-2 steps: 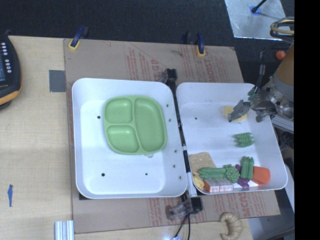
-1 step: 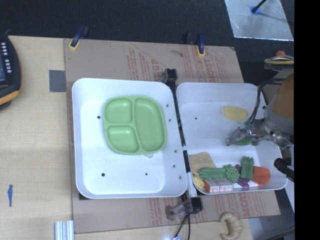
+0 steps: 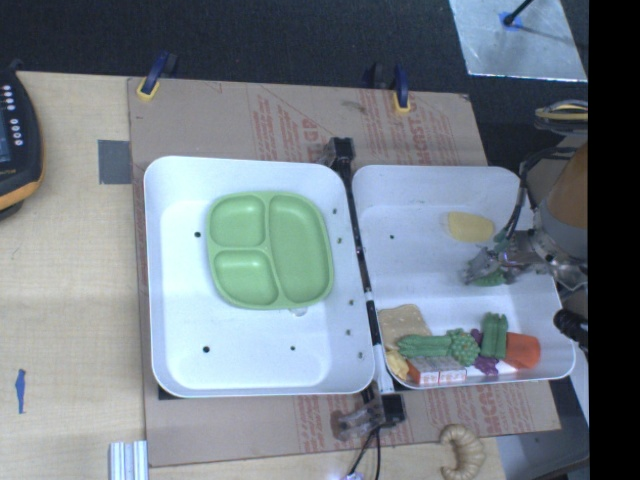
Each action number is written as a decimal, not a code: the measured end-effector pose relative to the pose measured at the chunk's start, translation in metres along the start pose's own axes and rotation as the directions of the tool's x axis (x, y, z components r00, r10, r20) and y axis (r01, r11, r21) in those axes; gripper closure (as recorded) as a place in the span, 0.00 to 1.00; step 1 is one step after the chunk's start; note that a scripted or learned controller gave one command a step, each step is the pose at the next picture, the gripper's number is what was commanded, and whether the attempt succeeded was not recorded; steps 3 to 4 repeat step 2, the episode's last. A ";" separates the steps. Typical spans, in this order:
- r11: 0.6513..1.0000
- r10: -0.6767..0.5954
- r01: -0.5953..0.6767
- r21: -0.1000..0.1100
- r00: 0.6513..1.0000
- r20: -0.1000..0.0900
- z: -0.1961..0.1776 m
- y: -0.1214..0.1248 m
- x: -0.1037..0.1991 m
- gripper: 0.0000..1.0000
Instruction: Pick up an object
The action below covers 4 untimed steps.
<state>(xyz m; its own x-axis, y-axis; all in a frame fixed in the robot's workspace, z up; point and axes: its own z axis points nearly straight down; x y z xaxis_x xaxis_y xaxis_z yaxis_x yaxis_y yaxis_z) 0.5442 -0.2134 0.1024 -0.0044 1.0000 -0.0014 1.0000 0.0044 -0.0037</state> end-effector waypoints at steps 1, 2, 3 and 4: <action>1.000 -0.009 0.009 -0.015 1.000 -0.001 -0.089 0.088 0.077 1.00; 1.000 -0.010 0.010 0.002 1.000 -0.006 -0.090 0.066 0.175 1.00; 1.000 -0.010 0.010 0.002 1.000 -0.006 -0.090 0.066 0.175 1.00; 1.000 -0.010 0.010 0.002 1.000 -0.006 -0.090 0.066 0.175 1.00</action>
